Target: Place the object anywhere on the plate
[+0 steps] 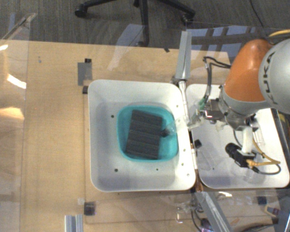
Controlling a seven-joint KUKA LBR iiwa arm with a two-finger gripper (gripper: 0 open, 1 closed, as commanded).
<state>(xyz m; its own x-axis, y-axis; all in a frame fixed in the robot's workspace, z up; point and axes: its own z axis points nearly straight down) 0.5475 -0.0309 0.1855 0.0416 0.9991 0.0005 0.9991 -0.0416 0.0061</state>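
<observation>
Wooden bench [43, 144], two white bins [101, 129] side by side

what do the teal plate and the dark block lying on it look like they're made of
The teal plate looks like smooth, slightly glossy plastic, judging by its even colour and soft sheen. The dark block looks matte and ridged, possibly rubber or foam; the view leaves that open.

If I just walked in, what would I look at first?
Probably the big grey robot arm with its bright orange band, leaning over the right bin. Then the teal plate in the middle of the left bin, with a dark ridged block lying on it.
</observation>
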